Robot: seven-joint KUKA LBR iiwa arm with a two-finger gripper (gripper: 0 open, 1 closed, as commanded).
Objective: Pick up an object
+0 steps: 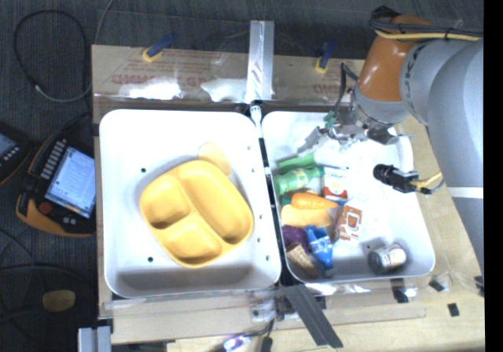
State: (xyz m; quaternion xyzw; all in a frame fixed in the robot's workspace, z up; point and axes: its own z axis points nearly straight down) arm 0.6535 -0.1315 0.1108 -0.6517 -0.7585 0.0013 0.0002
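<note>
Can (pixel 387 256): lies on its side in the near R corner of the R bin (pixel 420 221), apart from the other stuff.
Blue pack (pixel 318 242): near L part of the R bin, in a pile w/ other small things, all touching.
Carrot (pixel 310 203): orange, lies flat just past the blue pack. A red pack (pixel 350 221) sits beside it.
Yellow tray (pixel 196 210): in the L bin (pixel 118 185), 3 dips in it, sits a bit tilted.
Green bag (pixel 299 179): past the carrot, by the wall between the bins. I think it's the best obj to pick, b/c it's the one closest to the gripper.
Gripper (pixel 344 130): at the far end of the R bin, low, just past the green bag. Nothing seen in it.
Grip state: can't tell if it's open or shut, too small and shiny to see.
Arm (pixel 440 99): comes in from the R, grey w/ an orange band, up over the far R corner.
How to do it well: go open, line up over the middle of one obj, not the pile. Come straight down, stay off the wall, then squeeze and lift slow.
Watch out: the bag looks soft and slippy. It could slide out, or the carrot could get bumped.
</note>
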